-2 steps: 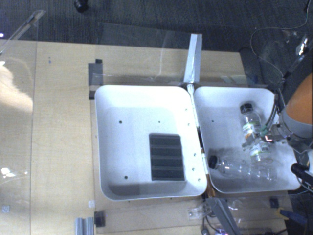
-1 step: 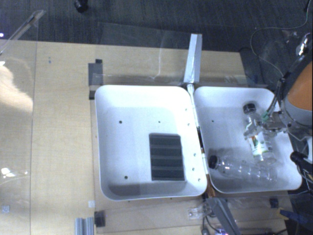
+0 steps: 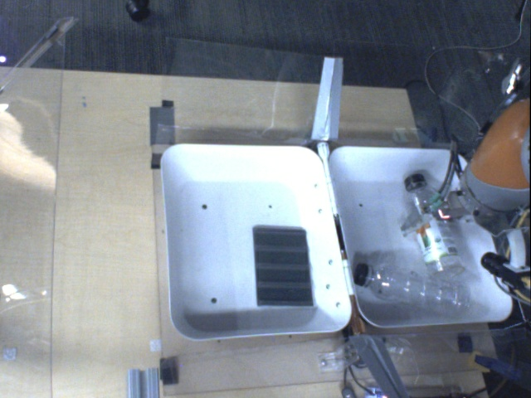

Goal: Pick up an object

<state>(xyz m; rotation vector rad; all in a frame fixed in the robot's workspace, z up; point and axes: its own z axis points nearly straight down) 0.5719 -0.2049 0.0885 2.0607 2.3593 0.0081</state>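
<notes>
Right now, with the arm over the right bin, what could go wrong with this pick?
1. The small bottle under the gripper is clear and lies tilted, so it may slip or roll aside.
2. A larger clear bottle lies just beside it toward the bin's near wall; coming down could knock it.
3. Both sit close to the right bin walls, leaving little room to approach.

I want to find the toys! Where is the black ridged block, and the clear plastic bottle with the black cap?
Black ridged rectangular block (image 3: 283, 265), camera view, on the middle of its grooved top, in the left bin.
Clear plastic bottle with black cap (image 3: 406, 283), camera view, on its see-through body, lying in the right bin.
</notes>
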